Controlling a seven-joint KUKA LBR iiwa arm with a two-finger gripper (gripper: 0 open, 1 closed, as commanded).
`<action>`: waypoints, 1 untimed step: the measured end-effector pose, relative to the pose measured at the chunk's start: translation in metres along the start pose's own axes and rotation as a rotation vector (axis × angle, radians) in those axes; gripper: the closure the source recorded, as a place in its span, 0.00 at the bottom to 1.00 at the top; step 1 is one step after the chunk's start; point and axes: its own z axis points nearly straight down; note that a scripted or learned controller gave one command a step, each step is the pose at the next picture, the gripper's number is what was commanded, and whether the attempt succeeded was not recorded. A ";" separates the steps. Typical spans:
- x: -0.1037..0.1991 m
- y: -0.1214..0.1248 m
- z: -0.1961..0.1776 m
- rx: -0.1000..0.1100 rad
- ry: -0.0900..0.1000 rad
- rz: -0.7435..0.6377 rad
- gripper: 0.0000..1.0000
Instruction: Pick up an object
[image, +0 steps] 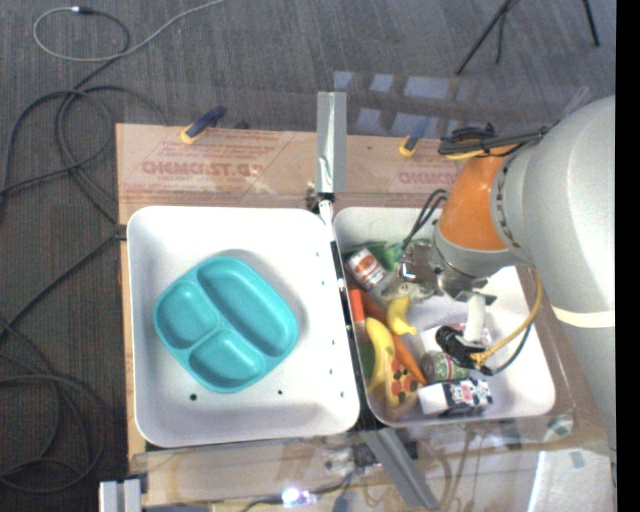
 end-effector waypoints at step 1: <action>0.063 0.000 -0.150 0.016 0.000 -0.102 1.00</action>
